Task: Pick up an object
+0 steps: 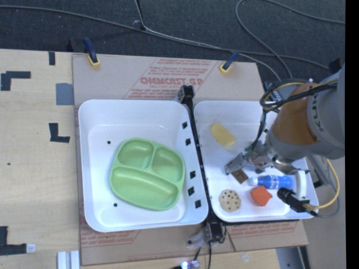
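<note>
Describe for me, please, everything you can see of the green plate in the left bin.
The green plate is a pale green divided dish, apparently smooth plastic, with rounded corners. Raised ridges split it into three compartments: two smaller ones toward the far side and one long one nearer the camera. All three look empty. It lies flat, right side up, turned slightly askew, near the middle of the left bin, resting on the bin's floor. Nothing else touches it.

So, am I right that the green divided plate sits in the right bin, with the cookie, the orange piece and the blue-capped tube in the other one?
Not quite: the camera view shows the green divided plate in the left bin. The cookie, the orange piece and the blue-capped tube lie in the right bin, as the other one.
</note>
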Robot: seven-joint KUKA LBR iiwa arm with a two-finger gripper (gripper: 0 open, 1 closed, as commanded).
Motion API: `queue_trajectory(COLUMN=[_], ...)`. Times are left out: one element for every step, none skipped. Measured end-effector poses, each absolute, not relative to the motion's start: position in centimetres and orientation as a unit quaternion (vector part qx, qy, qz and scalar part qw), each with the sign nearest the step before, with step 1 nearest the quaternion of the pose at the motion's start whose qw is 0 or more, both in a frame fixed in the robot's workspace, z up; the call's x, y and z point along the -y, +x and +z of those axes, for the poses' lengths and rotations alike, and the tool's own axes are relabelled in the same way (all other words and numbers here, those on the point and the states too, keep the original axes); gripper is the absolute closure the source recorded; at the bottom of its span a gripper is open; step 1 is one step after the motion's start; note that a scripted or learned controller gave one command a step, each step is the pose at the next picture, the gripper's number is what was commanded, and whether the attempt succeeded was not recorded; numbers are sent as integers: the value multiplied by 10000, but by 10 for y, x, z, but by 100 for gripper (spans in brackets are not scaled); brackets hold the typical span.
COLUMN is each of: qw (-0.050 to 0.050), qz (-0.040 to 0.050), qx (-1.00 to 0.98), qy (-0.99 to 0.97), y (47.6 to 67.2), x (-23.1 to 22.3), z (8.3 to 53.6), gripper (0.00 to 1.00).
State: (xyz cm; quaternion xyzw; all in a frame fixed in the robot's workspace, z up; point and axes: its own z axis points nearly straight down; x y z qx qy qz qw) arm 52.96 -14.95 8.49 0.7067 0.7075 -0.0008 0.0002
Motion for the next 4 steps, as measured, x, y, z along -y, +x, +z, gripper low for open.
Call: queue_trajectory(qw=[20, 9, 13, 14], qz=[4, 9, 11, 10], qx=[-7078, -7080, -7077, -7078], qy=[7064, 7062, 7065, 7064], y=[531, 540, 531, 532], x=[149, 143, 141, 141], z=[96, 145, 196, 234], gripper=[100, 100, 100, 100])
